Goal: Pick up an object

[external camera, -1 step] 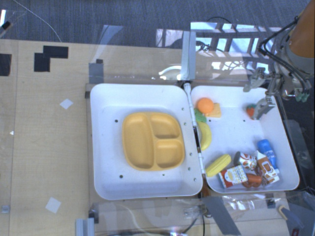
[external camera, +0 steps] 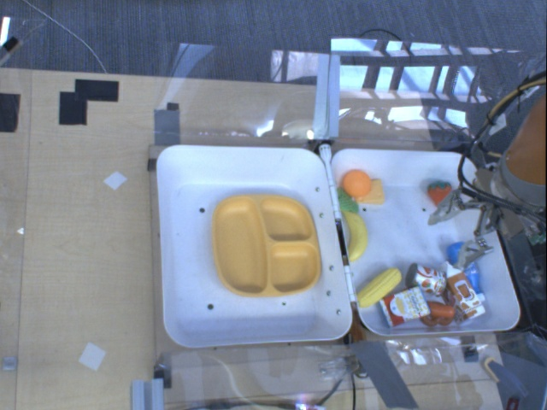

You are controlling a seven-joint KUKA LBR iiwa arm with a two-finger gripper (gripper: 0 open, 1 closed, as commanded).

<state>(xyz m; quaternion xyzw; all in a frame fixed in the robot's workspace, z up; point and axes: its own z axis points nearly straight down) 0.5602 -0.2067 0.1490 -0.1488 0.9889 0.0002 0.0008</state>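
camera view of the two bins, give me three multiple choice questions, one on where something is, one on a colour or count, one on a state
1. Where does the yellow sectioned plastic tray lie?
A. in the left white bin
B. in the right white bin
C. on the wooden bench outside the bins

2. How many compartments does that tray have?
A. two
B. three
C. five

3. How does the yellow toy corn cob sit?
A. lying flat on the bin floor
B. standing on end
C. lifted above the bin

Answers:
1. A: the yellow sectioned plastic tray sits in the middle of the left white bin.
2. B: one long section on its left and two smaller ones on its right.
3. A: the yellow toy corn cob lies on its side on the floor of the right white bin, near the bin's front left.
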